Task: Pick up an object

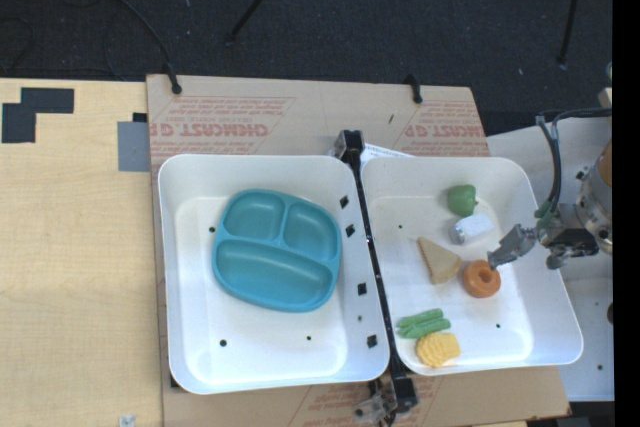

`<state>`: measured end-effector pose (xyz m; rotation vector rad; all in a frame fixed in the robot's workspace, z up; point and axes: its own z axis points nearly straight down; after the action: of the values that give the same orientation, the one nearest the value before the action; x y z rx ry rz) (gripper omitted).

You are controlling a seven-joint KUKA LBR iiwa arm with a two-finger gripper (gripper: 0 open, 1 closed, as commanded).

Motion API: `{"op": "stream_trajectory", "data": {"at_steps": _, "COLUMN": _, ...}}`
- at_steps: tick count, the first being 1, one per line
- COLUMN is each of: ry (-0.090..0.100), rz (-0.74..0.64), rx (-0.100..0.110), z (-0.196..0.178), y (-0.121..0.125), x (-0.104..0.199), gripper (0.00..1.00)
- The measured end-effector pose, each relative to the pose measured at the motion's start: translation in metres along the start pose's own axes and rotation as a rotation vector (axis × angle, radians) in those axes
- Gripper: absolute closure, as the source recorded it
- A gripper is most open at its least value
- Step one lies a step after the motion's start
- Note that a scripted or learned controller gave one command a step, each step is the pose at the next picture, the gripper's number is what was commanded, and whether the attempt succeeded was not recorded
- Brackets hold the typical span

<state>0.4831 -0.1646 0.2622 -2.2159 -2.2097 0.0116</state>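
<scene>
1. Nearest the camera, at the near edge of the right bin [545, 340], lies a yellow ridged piece [437, 349] like a cob of corn. A green bean pod [423, 323] lies just beyond it, the two touching or almost so.
2. Farther in, about mid-bin, an orange ring [481, 279] lies flat. A tan wedge [438, 260] sits just to its left, slightly apart from it.
3. The gripper [531, 253] reaches over the right bin's right edge. Its claw is released, with white bin floor showing between the two fingers and nothing held. The left finger's tip [503, 254] hangs just beside the orange ring, on its far right side; I cannot tell whether they touch.
4. Beyond the wedge lies a small white-grey cylinder [471, 228] on its side. A green rounded piece [461, 198] is just behind it, toward the bin's far edge.
5. These six loose pieces are all in the right bin, none of them lifted.
6. The left bin [180, 315] holds a teal divided plate [277, 250] near its middle. Its single long section faces the near edge and its two smaller sections face the far edge.
7. Both bins rest side by side on a cardboard sheet [300, 115] printed with red lettering, which shows past their far edges.
8. Farthest off, black cables [130, 10] trail over dark floor.
</scene>
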Motion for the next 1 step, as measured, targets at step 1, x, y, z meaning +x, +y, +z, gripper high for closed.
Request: {"op": "stream_trajectory", "data": {"at_steps": 1, "ry": -0.002, "rz": -0.003, "rx": -0.01, "z": -0.0053, "y": 0.0018, "x": 0.0002, "gripper": 0.0}}
